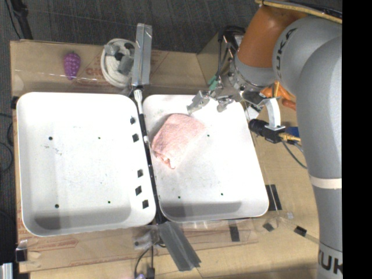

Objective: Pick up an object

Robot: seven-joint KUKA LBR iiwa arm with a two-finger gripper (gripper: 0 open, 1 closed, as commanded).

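A pink, soft-looking folded cloth point(175, 137) lies in the right bin point(232, 179), near its upper left part. My gripper point(210, 103) hangs over the bin's far edge, just up and right of the cloth. Its two fingers are spread apart, one fingertip point(195, 104) close to the cloth's top corner, and nothing is between them. The grey arm with the orange band reaches in from the right.
The left bin point(35, 173) sits beside the right one, with a row of black clips along the divider point(141, 156). Behind the bins are a purple object point(71, 64), a white coil of cable point(118, 61) and a grey upright bracket point(142, 54).
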